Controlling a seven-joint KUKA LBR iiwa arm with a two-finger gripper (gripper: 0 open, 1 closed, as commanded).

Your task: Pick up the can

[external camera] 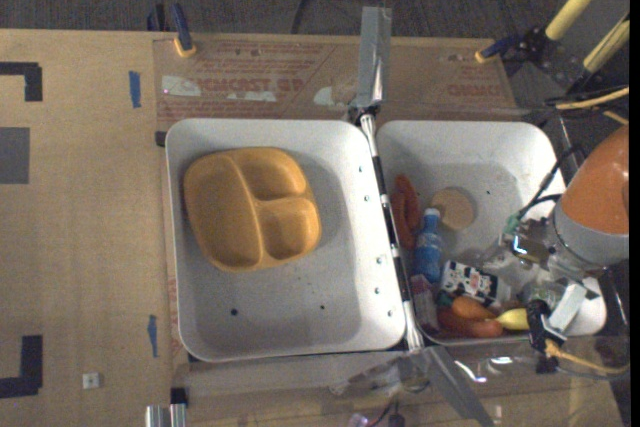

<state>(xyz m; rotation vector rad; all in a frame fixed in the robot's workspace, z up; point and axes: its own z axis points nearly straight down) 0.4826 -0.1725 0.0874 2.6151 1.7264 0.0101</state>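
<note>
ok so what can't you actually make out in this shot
- Tool, camera view: largely covered by the arm; what it touches is hidden.
- Tan round thing, camera view: possibly the can seen end-on, but too small to be sure.
- Black-and-white packet, camera view: print too blurred to read.
- Right bin, camera view: its near right corner lies under the arm.

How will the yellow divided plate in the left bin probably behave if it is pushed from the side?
The yellow divided plate looks like stiff moulded plastic, so it would likely keep its shape. It lies flat, low and wide, on the smooth floor of the left bin, so it would probably slide rather than tip or roll.
</note>
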